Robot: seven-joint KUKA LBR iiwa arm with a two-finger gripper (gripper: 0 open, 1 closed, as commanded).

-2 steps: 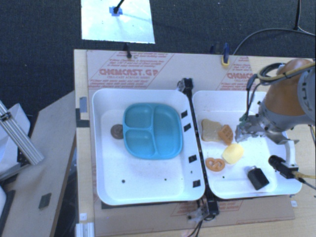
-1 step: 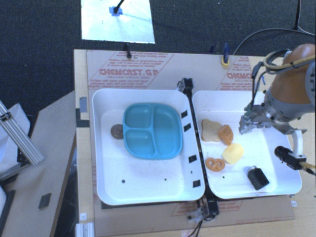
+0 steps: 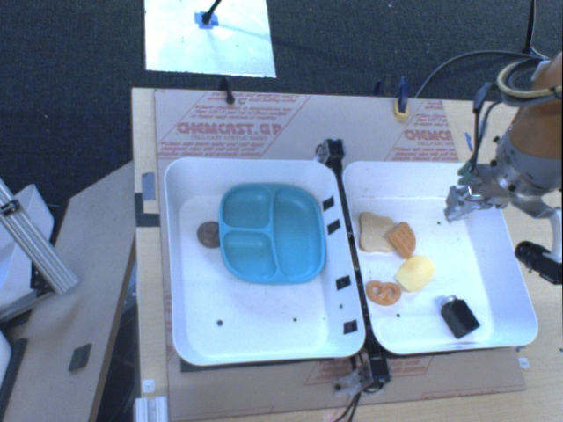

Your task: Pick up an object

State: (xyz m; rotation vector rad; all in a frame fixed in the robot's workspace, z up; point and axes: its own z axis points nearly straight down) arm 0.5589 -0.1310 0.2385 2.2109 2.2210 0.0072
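Note:
The right bin [image 3: 493, 323] holds a pale bread slice [image 3: 376, 231], an orange ridged piece [image 3: 404, 239] leaning on it, a yellow lump [image 3: 415, 273], a brown pretzel [image 3: 383, 293] and a black block [image 3: 459, 316]. My gripper [image 3: 459, 203] hangs over the right bin's back right part, above bare floor and well right of the bread slice. Nothing shows between its fingers. Its small metal tips are too small to tell apart.
The left bin [image 3: 198, 323] carries a blue divided plate [image 3: 268, 233] with a small brown round disc [image 3: 208, 234] by its left edge. A black divider strip [image 3: 345, 244] runs between the bins. Cables trail behind the arm at upper right.

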